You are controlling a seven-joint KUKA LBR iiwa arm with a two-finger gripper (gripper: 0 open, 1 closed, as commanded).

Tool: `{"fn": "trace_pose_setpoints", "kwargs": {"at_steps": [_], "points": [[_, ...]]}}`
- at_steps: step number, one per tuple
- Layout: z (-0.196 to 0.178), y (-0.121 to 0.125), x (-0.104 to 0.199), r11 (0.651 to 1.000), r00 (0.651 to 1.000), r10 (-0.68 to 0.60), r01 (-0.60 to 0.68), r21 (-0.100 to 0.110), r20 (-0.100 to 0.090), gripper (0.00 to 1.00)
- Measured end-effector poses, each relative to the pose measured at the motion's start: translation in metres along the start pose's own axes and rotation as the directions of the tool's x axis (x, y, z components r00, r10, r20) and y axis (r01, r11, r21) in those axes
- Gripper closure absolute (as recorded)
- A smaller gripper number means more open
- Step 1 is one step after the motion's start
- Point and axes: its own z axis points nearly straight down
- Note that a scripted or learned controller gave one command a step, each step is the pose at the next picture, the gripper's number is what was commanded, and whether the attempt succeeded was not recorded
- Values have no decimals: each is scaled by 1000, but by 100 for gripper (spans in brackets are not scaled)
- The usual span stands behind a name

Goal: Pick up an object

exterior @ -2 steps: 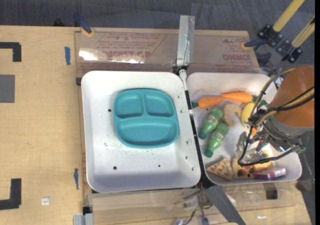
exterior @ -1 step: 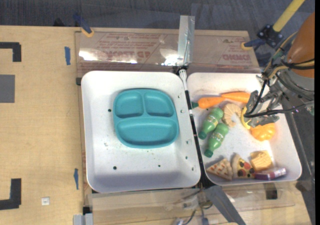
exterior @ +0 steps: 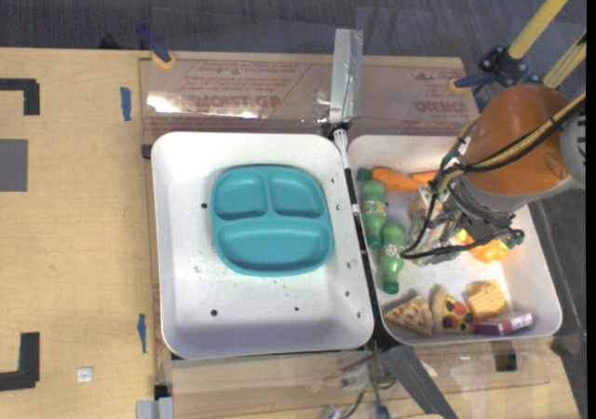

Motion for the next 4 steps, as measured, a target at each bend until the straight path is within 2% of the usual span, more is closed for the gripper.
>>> {"fn": "trace_pose_setpoints", "kwargs": {"at_steps": [1,2,3,4], "points": [[5,22,53,999,999,-32,32,6,7,100],[6,-60,22,997,997,72,-72,7,6,100],[-122,-51,-68,1000,1000,18,-18,9,13,100],[-39,-72,20,991,991,-133,133,-4,-6,100]]}}
